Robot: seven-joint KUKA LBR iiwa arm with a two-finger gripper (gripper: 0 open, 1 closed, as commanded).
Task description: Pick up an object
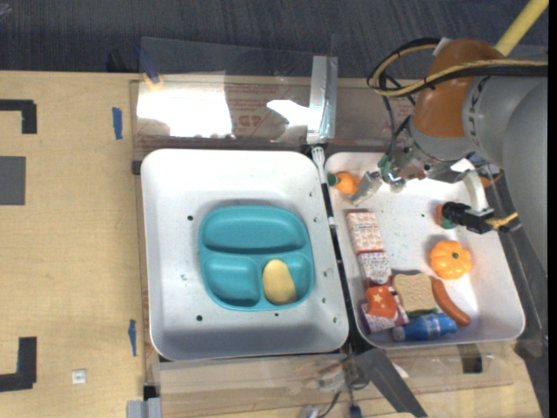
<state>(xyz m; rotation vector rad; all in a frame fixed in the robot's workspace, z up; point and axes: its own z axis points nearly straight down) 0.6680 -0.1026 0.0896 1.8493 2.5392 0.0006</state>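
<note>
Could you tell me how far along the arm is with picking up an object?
Already done, apparently: a yellow potato lies in the teal tray in the left bin. In hand: nothing visibly; the pincer is low at the right bin's far corner, beside a small orange ball. Left: gripping and lifting any item, such as that ball or the orange pumpkin.
</note>
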